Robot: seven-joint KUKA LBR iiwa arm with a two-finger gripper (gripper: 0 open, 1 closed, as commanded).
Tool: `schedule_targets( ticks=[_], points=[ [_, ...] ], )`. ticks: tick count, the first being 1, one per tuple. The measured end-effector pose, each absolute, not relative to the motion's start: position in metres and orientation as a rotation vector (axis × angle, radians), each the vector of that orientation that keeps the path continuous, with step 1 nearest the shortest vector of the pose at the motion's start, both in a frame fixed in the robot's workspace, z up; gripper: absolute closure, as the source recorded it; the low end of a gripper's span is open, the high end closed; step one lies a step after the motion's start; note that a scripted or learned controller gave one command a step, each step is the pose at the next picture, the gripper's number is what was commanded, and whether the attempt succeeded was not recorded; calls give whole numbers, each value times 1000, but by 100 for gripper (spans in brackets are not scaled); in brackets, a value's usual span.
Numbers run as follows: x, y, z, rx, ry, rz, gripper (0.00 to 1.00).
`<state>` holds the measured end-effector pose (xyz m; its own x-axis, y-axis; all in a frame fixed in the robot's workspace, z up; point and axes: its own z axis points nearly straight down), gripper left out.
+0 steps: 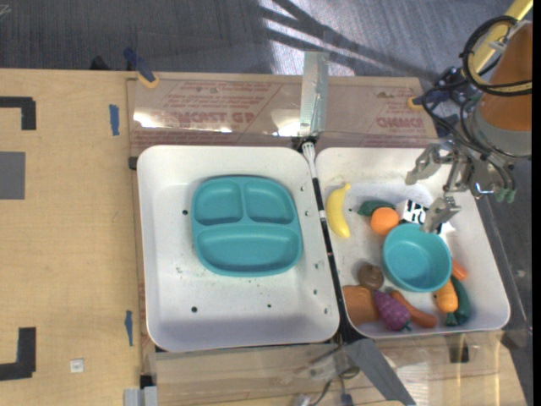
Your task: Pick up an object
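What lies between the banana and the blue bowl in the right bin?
In the camera view, an orange lies between the banana and the blue bowl, with a green piece beside it.

The light wooden bench (68, 252) bears two shallow white plastic bins side by side, left bin (161, 311) and right bin (494, 299), touching.

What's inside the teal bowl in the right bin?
The teal bowl shows only its own smooth teal inside, nothing in it. Whatever lies under the bowl is covered.
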<state>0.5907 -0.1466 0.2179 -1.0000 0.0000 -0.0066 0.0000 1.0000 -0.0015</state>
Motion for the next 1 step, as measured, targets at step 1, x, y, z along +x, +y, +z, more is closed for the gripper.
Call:
schedule_targets(
  ticks=[1],
  points=[
    [603,-128,104,-131,3122,-5,0]
  ],
)
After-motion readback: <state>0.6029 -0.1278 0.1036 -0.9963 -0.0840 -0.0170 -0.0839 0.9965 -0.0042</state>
